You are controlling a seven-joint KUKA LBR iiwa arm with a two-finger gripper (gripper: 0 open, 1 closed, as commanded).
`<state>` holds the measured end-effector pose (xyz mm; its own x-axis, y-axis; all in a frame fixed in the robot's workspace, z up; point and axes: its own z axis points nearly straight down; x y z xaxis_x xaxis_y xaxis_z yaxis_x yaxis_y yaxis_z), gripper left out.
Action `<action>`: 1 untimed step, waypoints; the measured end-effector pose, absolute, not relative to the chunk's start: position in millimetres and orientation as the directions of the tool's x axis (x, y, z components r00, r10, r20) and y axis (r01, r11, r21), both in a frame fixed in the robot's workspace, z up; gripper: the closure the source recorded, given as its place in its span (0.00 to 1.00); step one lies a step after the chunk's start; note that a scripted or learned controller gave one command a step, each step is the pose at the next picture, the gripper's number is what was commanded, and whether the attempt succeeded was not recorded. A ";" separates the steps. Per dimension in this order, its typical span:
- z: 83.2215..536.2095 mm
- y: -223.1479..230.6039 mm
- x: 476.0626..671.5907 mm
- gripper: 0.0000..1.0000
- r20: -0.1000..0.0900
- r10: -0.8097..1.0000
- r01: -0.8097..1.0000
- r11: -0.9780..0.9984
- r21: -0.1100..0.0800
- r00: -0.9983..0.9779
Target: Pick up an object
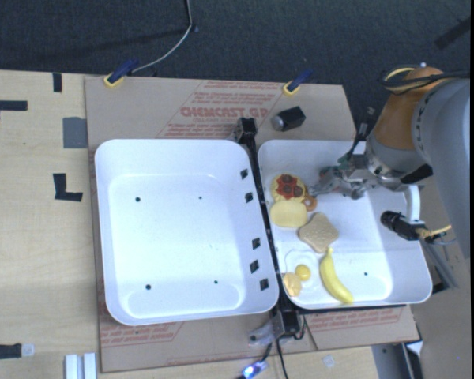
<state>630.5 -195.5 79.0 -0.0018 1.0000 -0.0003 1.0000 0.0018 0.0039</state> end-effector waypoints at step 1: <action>86.0 -184.8 670.9 0.00 -0.002 1.000 1.000 0.004 0.005 -0.004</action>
